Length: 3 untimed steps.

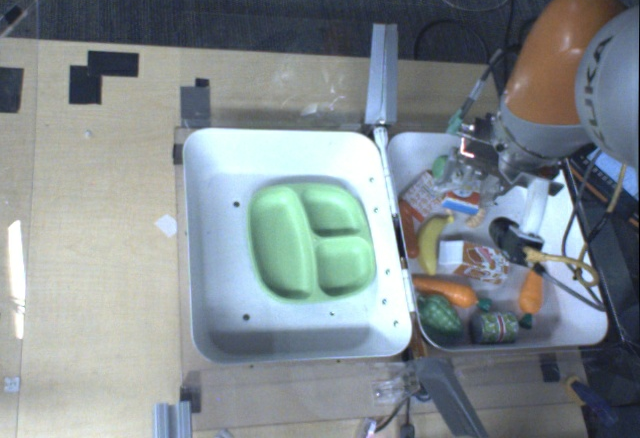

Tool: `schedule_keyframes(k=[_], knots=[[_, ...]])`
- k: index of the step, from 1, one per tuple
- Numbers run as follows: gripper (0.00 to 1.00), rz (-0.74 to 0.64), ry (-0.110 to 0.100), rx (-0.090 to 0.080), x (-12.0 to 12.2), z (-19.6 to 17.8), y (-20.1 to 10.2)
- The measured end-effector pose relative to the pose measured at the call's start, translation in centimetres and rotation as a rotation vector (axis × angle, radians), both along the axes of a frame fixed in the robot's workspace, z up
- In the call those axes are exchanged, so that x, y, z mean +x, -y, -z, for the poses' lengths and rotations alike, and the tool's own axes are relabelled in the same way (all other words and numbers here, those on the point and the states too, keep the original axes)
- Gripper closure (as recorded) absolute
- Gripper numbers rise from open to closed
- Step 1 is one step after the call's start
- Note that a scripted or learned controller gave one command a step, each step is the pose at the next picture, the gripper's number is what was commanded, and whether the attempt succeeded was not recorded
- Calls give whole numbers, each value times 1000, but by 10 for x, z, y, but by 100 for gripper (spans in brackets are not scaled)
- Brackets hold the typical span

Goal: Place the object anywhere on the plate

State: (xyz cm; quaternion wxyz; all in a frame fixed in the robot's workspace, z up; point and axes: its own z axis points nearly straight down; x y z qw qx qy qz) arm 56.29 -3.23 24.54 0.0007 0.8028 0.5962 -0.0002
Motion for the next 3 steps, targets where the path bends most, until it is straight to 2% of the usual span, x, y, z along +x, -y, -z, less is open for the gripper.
schedule_keyframes(k=[1, 2, 3], knots=[[100, 9, 0, 2, -5, 8, -67], [100, -220, -1, 1, -16, 4, -137], [0, -219, 0, 1, -16, 4, -137]])
